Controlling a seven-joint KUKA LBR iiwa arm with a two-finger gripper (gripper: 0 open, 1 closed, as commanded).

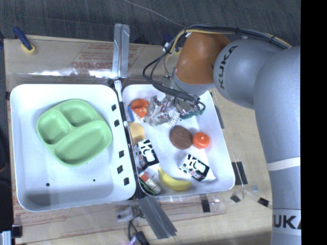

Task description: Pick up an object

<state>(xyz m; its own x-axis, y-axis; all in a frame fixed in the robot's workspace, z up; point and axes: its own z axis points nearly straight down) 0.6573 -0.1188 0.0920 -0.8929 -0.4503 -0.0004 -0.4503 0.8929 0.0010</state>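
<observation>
On arm (265, 80), "KUKA" lettering, twice

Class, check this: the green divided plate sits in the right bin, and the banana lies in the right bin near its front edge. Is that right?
Not quite. The camera view shows the green plate in the left bin. The banana does lie in the right bin near its front edge.
</observation>
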